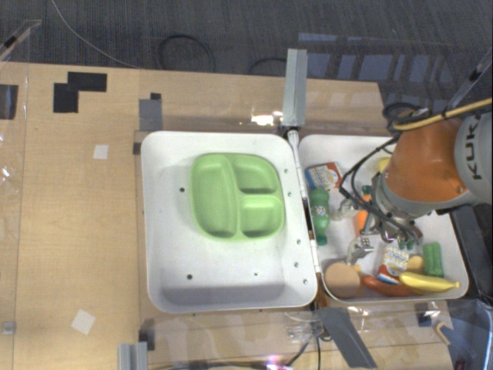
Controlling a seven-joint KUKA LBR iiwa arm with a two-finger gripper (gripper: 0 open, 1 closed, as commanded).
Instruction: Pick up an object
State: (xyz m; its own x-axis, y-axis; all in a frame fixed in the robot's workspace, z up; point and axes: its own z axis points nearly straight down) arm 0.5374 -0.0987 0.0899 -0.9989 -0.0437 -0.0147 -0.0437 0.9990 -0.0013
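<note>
The gripper [368,241] hangs low in the right bin [454,241], among a clutter of toy food; whether it is released or clenched I cannot tell. Nearest it lie a tan egg-like piece [343,276], a banana [427,283] and a green bottle [319,210]. These look light, hard plastic (probably slick), so I'd take the bottle across its narrow body. The left bin [166,230] holds a green divided plate [235,196].
</note>
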